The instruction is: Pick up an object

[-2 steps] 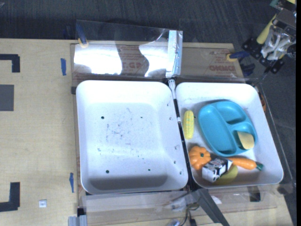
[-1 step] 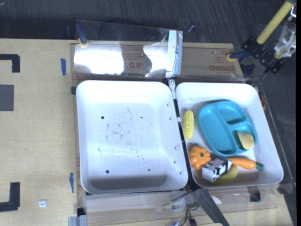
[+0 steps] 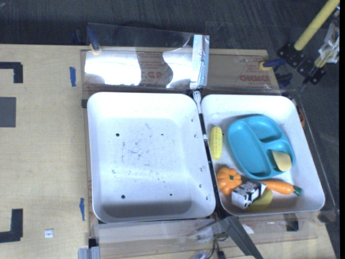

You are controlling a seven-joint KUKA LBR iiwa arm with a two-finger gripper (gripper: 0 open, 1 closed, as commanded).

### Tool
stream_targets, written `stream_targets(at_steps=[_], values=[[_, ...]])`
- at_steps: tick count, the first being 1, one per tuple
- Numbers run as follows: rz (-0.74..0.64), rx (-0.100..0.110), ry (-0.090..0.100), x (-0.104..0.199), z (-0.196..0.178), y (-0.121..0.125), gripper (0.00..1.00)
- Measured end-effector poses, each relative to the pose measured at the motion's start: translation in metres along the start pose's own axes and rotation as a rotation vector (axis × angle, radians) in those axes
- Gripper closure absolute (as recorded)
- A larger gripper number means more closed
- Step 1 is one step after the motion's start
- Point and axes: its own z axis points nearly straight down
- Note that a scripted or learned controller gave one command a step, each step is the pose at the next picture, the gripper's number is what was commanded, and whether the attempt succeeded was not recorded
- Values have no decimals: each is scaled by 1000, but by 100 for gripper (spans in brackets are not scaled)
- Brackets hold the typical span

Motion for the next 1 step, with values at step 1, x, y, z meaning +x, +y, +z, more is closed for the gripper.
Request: stream_targets(at_steps=[1], values=[[71,5,-2,-14,2,4,100]])
